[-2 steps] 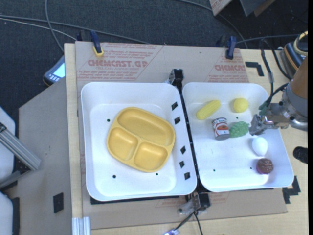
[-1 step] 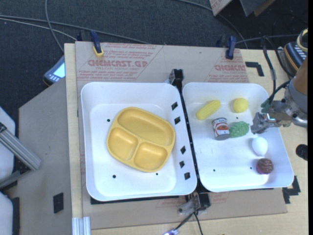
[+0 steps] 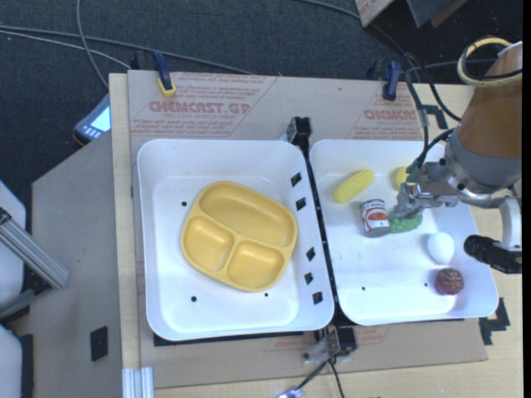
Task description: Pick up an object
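Observation:
The right bin (image 3: 390,303) holds a yellow corn cob (image 3: 353,185), a small can (image 3: 374,218) with a red and white label, a green object (image 3: 405,223), a white egg (image 3: 440,245) and a dark red round object (image 3: 449,281). My gripper (image 3: 412,203) reaches in from the right and hangs low over the green object, just right of the can. The gripper's body hides most of the green object. A small yellow piece (image 3: 401,175) peeks out behind the gripper.
A yellow divided plate (image 3: 239,235) lies in the left bin (image 3: 162,297). A black divider with clips (image 3: 309,222) runs between the bins. Cables (image 3: 427,131) trail along the arm above the right bin's far edge.

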Controlling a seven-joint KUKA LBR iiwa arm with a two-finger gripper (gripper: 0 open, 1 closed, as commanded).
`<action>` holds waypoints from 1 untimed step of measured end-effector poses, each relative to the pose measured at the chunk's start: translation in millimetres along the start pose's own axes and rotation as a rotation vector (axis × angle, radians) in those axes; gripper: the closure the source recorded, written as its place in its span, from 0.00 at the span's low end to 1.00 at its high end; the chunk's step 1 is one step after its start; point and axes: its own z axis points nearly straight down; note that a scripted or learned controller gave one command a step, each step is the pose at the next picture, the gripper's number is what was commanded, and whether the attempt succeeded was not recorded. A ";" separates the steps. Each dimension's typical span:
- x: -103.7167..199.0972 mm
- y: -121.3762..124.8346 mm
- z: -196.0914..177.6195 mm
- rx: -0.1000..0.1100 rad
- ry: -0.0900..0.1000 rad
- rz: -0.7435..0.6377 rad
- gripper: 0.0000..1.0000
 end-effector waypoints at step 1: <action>49.3 25.9 -8.8 -0.003 0.001 -0.002 1.00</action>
